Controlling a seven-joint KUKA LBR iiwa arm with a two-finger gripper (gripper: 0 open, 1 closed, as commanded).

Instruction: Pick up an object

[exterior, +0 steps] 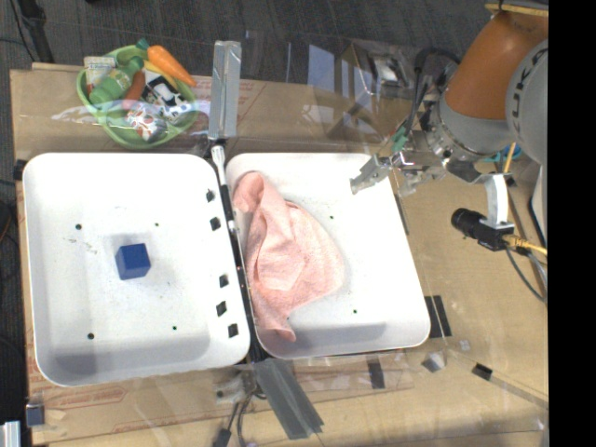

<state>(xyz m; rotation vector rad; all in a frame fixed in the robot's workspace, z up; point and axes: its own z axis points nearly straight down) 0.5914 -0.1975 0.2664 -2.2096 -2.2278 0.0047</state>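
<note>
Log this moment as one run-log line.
pincer: over right bin far corner, holding nothing | pink cloth: right bin | blue cube: left bin

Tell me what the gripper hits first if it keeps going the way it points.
The gripper points left and down over the right bin. Going on, it would probably meet the pink cloth first, though depth is hard to judge here.
</note>
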